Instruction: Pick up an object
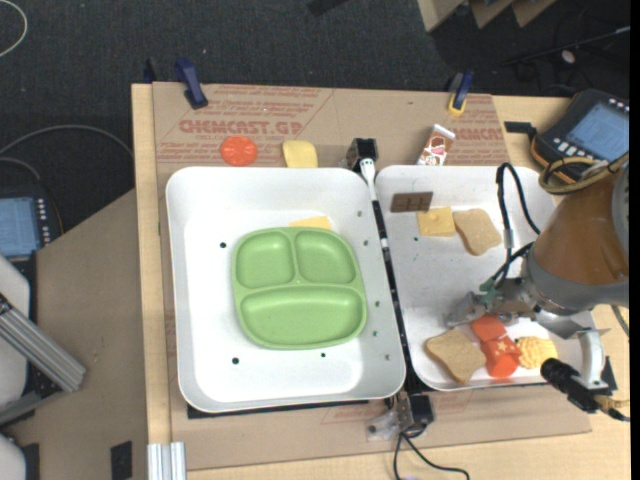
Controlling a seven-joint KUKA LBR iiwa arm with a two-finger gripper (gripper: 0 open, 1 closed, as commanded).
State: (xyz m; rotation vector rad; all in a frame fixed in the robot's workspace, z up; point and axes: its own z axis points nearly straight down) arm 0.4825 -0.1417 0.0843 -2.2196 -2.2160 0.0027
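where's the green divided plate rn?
The green divided plate lies in the middle of the left bin, flat, with a yellow piece just beyond its far edge. The arm works over the right bin.

Red lettering runs along the brown board (300, 108) under the bins, in the upper middle of the frame — it reads roughly "CHEMCAST GP", printed upside down. Fainter repeats of the same print show further right on the board — too blurred to read.
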